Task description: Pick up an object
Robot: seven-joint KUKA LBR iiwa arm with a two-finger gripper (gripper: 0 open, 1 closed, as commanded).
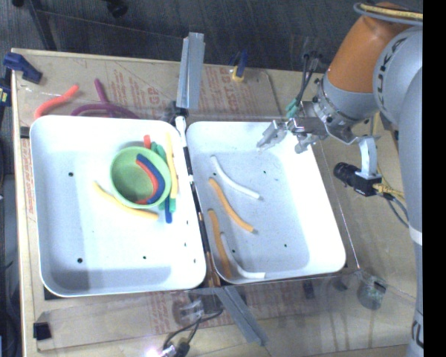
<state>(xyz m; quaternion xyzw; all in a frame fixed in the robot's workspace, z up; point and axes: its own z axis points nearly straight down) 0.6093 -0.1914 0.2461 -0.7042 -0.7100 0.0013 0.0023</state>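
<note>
Your end effector [286,137] hangs over the right bin's [323,229] upper edge, fingers spread apart, gripping nothing. Orange strip [232,207] lies mid-bin, well apart from it; white strip [234,180] just above.

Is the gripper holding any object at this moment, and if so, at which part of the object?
Nothing is held. The gripper is above the far edge of the right bin, its fingers open, with nothing between them.
</note>
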